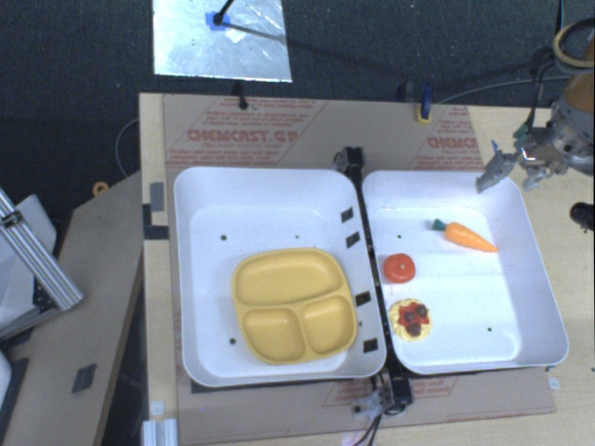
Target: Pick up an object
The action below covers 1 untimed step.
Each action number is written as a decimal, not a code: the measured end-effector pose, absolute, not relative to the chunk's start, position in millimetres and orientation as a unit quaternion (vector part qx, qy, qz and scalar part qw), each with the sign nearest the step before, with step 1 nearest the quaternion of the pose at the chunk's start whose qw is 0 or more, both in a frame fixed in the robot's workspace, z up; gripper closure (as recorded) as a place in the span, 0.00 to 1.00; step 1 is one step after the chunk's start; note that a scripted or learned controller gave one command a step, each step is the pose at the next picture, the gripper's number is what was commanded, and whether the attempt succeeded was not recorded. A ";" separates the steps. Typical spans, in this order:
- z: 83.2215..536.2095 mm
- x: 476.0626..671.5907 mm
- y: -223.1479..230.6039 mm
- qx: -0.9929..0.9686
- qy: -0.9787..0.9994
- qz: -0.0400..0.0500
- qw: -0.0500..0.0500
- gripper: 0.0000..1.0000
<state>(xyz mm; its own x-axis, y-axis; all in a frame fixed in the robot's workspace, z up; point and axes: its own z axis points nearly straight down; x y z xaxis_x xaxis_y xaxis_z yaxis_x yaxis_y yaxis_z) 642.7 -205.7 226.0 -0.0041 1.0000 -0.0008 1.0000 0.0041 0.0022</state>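
Observation:
In the right bin (530, 277) lie three toy foods. An orange carrot (466, 236) with a green tip rests near the back. A red tomato slice (400, 268) sits close to the left wall. A small pizza piece (412, 319) with dark red toppings lies just in front of it. My gripper (512, 169) hangs over the right bin's back right corner, above and to the right of the carrot. Its fingers are spread apart with nothing between them.
The left bin (204, 212) holds a yellow divided tray (293, 303). A black strip with clips (364, 249) runs between the two bins. A shiny metal sheet (221, 26) lies beyond the bench at the back. Cables trail along the back right edge.

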 end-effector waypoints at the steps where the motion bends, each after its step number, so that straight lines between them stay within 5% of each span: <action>1: 182.3 639.2 -199.7 0.705 0.709 0.000 0.000 0.00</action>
<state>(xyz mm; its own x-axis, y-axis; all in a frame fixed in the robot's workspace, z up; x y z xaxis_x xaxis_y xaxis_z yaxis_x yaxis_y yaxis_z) 639.2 -199.7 182.3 -0.0049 1.0000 -0.0003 1.0000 0.0049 -0.0005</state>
